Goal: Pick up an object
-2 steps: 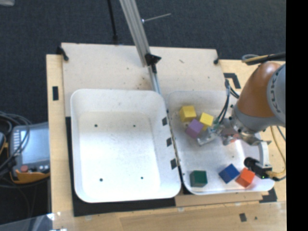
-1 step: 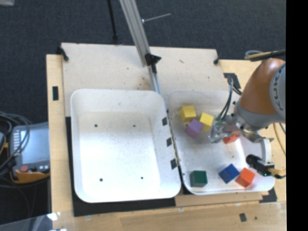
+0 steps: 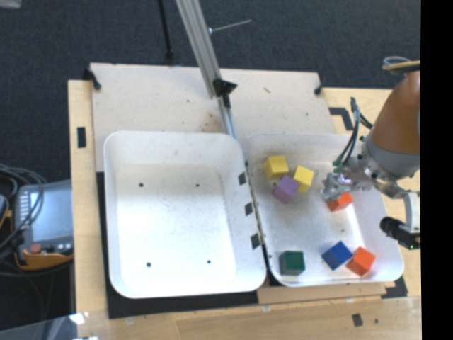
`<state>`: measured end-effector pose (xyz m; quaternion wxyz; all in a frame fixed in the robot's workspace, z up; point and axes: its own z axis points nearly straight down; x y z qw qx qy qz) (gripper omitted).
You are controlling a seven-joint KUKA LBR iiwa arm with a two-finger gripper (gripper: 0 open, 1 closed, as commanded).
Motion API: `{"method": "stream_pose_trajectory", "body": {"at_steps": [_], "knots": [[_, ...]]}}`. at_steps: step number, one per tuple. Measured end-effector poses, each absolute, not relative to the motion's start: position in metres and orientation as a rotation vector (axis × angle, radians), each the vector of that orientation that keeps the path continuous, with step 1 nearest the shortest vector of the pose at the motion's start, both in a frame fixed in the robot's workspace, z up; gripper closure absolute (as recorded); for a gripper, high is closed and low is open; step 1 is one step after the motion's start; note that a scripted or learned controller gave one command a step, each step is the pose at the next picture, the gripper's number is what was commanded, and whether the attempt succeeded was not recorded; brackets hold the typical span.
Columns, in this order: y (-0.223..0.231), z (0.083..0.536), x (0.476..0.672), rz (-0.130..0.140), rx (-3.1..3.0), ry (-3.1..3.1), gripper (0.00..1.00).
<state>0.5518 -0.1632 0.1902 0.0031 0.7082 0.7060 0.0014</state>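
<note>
Orange-red cube (image 3: 341, 202) sits in your right white plastic bin (image 3: 368, 222), directly under the gripper (image 3: 337, 188), touching its tips or just beside them; whether the fingers are open or closed you cannot tell. Left of it lie two yellow cubes (image 3: 277, 166) and a purple cube (image 3: 285, 188). Nearer you: a green cube (image 3: 291, 262), blue cube (image 3: 337, 254), and orange cube (image 3: 362, 260).

Light is bright and even from above, nearly washing out the white bins (image 3: 177, 211). Shadows are soft and short, a faint one under the arm (image 3: 396, 119). The whole picture is slightly soft and grainy (small details smear), and the dark floor (image 3: 71, 27) stays dim.
</note>
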Motion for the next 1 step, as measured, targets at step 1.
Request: {"method": "stream_pose_trajectory", "body": {"at_steps": [1], "knots": [[-0.1740, 0.2407, 0.5574, 0.005, 2.214, 2.219, 1.00]]}}
